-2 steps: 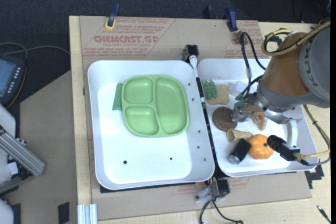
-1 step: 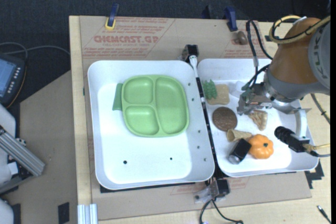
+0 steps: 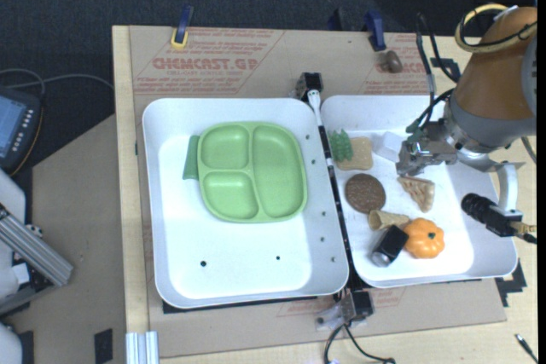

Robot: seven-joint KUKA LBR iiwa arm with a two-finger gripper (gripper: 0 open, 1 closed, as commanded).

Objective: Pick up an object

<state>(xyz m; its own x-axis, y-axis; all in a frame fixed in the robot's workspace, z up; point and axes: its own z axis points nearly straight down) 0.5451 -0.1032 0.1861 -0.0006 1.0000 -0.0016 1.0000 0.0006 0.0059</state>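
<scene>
Orange pumpkin (image 3: 425, 238) sits at 5 o'clock in your right bin (image 3: 478, 264), w/ gripper (image 3: 415, 161) above a tan wedge (image 3: 419, 190); fingers' state: can't tell.

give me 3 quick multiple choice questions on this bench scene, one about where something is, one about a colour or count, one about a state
1. Where does the green divided tray lie?
A. in the left bin
B. in the right bin
C. on the floor

2. How many compartments does the tray have?
A. two
B. three
C. five

3. How is the gripper placed?
A. over the left bin
B. off the bench, over the floor
C. low in the right bin, just above the tan wedge

Answers:
1 A, the tray sits on the left bin's white floor.
2 B, two upper wells and one long well show.
3 C, it hangs by the wedge, up from the orange pumpkin.
</scene>
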